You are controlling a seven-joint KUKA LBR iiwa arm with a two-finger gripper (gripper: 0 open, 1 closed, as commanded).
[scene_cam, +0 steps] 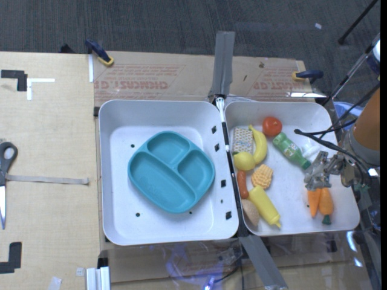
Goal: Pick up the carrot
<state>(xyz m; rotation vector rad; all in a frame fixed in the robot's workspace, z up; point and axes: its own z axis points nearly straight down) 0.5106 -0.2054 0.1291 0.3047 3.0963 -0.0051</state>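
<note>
Two white bins side by side on a bench (48,150) of pale board. Left bin (112,180) holding one teal plate (172,171), three-sectioned, lying flat at the middle with bare white floor all round it. Right bin (296,219) crowded along its left wall and sparser toward the right. Grey arm (369,132) reaching in over the right rim, gripper (318,173) low above the floor near the right wall; state of the gripper impossible to tell from this angle. Directly beneath and in front of it, the carrot (326,203), orange with a green tip, lying on the floor by the front right corner, touching or just beside a second orange piece (312,202) on its left. Further back, a green bottle (291,150) lying at a slant, near a red tomato (272,126) toward the back wall. By the left wall, a banana (259,145) curving round a checkered block (243,140), a lemon (244,161) below them, then a corn piece (262,176), a yellow bottle (265,205) at a slant, a thin orange sausage (242,185) along the wall, and a beige lump (250,214) near the front. Scissors (5,180) out on the bench, well apart at far left.
</note>
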